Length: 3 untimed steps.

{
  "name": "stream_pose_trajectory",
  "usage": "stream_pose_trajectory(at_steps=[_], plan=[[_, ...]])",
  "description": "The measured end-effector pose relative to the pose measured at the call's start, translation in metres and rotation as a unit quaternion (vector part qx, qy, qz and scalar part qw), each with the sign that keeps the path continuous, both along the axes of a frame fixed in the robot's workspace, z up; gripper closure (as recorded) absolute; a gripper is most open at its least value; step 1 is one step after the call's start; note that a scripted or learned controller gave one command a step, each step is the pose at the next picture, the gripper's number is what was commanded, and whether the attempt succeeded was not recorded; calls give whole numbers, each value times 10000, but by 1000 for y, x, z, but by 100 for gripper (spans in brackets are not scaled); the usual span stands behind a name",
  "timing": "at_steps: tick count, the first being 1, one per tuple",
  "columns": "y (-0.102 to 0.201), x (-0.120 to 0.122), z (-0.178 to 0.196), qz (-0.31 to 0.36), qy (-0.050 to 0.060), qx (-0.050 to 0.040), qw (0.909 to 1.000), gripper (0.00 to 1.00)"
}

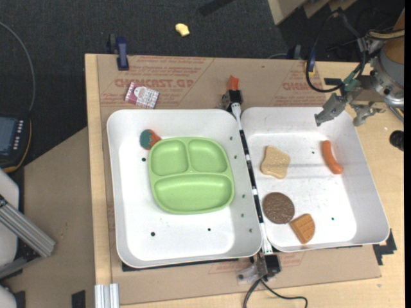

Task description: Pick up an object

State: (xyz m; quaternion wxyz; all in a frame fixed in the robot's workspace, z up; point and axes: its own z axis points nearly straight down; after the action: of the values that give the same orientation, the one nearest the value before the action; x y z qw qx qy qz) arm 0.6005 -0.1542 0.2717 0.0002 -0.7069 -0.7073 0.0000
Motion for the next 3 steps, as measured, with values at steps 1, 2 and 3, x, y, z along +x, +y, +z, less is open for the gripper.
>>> stream_pose_trajectory(at_steps=[1, 2, 3], plan=[[-60, 5, -104, -27, 35, 1, 10000, 0], [-55, 35, -193, 11, 27, 12, 10000, 0], [-56, 37, -176, 12, -17, -8, 10000, 100]])
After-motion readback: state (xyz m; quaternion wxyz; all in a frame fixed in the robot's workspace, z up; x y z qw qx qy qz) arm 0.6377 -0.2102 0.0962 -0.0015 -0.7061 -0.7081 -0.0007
